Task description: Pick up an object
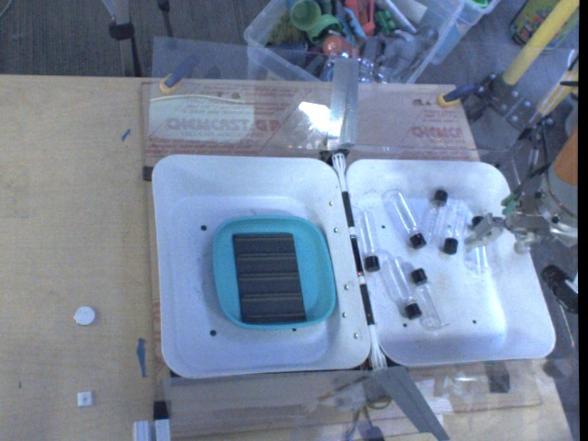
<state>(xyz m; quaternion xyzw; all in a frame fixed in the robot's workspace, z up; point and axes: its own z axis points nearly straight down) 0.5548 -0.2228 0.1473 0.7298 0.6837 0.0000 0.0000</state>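
Several clear vials with black caps lie scattered in the right bin (524,324). One vial (401,215) lies near the bin's middle, another (367,243) along its left wall, and a third (424,311) nearer the front. My gripper (484,231) reaches in from the right and sits low over the bin's right side. Beside its tip are a capped vial (450,229) on the left and a clear vial (478,259) just below. I see nothing lifted off the bin floor.
The left bin (179,200) holds a teal tray (225,246) with a dark ridged block (268,277) in it. A clear tub of colourful toys (367,16) stands behind the bins. A small white disc (84,316) lies on the bench at left.
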